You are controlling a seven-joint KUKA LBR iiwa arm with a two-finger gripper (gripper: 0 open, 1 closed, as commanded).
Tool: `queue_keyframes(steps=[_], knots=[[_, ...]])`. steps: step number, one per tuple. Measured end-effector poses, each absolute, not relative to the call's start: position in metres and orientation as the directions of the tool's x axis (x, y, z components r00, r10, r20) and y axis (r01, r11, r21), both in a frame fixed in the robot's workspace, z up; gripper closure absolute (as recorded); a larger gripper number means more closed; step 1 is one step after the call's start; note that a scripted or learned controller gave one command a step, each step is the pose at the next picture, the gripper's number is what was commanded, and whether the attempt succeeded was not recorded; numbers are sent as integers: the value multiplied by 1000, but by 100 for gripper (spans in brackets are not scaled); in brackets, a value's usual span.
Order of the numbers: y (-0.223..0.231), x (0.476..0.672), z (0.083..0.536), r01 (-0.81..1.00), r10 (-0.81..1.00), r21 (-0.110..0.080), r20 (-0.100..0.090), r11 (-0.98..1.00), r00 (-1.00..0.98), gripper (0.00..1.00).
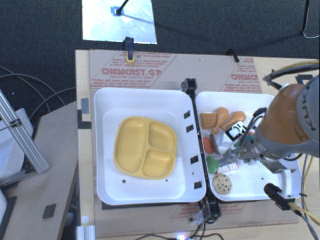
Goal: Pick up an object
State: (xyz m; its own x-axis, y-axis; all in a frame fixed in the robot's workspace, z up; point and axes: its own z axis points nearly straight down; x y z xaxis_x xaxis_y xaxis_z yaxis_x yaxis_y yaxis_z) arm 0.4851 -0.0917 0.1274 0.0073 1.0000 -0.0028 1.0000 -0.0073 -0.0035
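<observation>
Camera view places the gripper (231,157) low in the right bin (250,191), over small toy foods: a green piece (213,164), a red piece (208,144) and a cookie (221,183). Whether it holds anything cannot be told. These pieces look light, stiff and smooth, so a hold across the narrow middle seems safest.

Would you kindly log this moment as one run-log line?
arm: over right bin | hand: low among food items, by green item | cookie: untouched | yellow tray: in left bin
</observation>
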Motion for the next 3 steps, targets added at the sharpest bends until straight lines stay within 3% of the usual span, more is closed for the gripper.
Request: queue_keyframes(steps=[1,2,3], knots=[[-26,488,187,1000,1000,7,2,10,-10,0],[-87,486,130,1000,1000,-3,-1,-4,4,0],[-60,488,187,1000,1000,7,0,7,-7,0]])
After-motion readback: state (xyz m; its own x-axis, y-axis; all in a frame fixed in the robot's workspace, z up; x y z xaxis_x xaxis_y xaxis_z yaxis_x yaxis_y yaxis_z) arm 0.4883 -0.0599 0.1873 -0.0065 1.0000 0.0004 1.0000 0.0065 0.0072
